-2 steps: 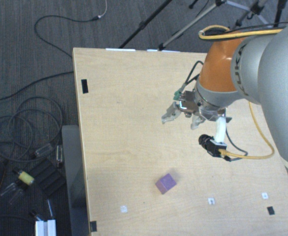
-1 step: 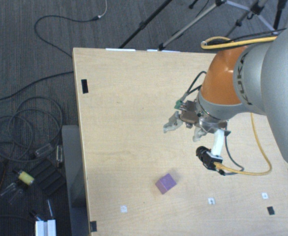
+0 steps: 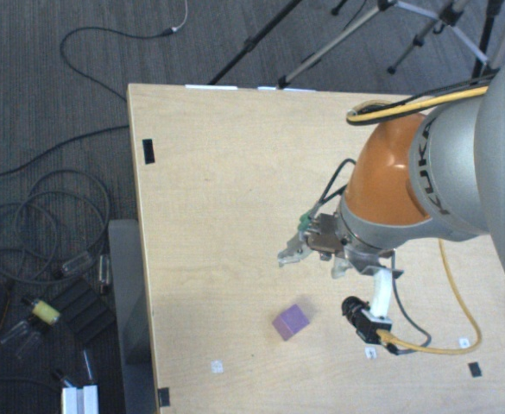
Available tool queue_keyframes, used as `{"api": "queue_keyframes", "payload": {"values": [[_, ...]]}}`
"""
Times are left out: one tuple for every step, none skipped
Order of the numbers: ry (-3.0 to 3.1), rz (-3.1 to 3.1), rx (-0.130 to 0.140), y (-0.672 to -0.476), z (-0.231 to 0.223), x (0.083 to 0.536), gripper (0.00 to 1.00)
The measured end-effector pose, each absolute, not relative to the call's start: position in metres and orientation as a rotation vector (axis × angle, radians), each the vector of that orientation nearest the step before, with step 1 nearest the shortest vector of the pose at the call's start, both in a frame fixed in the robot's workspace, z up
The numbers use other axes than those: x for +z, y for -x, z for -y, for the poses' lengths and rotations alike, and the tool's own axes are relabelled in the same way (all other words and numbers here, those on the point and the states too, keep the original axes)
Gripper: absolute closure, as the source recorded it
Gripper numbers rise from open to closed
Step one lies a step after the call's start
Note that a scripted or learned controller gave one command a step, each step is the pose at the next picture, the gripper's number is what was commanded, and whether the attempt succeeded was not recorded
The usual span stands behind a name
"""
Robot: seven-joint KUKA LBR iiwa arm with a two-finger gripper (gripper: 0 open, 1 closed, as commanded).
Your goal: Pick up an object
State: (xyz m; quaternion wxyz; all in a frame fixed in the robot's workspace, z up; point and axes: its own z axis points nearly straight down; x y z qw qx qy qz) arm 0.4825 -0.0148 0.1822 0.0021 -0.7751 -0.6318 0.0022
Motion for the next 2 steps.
{"api": "queue_keyframes", "payload": {"values": [[2.366, 2.062, 0.007, -0.4825, -0.0274, 0.1824, 0.0], [2.366, 2.061, 0.007, -0.4825, -0.0273, 0.1824, 0.0]]}}
